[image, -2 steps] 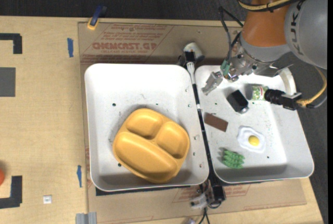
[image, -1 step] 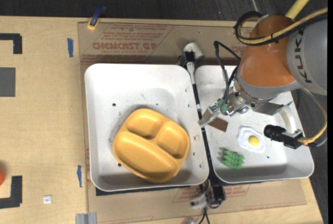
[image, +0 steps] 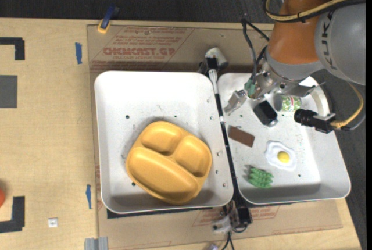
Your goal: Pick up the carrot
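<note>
Your two-finger gripper point(image: 251, 100) hovers in the right white bin point(image: 334, 182), jaws apart, empty; carrot ungrasped.

The arm point(image: 325, 28) runs off the right edge and covers the right bin's point(image: 302, 193) far corner; an orange-red object point(image: 2, 197) is cut by the left edge.

Carrot: whereabouts impossible to tell.
</note>
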You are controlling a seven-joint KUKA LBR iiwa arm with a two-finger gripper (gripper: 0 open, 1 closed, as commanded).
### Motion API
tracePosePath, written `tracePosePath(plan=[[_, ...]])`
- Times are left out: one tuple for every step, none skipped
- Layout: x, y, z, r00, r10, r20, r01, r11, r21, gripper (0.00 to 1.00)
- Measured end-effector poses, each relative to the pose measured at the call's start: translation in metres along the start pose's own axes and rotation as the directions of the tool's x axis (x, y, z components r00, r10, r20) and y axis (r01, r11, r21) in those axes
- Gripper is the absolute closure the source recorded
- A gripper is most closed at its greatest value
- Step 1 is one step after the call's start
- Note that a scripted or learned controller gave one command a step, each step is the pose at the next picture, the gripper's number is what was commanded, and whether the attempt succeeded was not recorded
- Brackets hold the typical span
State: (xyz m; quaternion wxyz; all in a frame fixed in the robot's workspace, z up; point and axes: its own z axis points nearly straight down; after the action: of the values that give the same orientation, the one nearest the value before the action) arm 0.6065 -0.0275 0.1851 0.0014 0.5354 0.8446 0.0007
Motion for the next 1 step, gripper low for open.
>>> tracePosePath(plan=[[0.0424,-0.0354,0.0003,0.999,0.032,-0.003,-0.032,0.999,0.004,0.00]])
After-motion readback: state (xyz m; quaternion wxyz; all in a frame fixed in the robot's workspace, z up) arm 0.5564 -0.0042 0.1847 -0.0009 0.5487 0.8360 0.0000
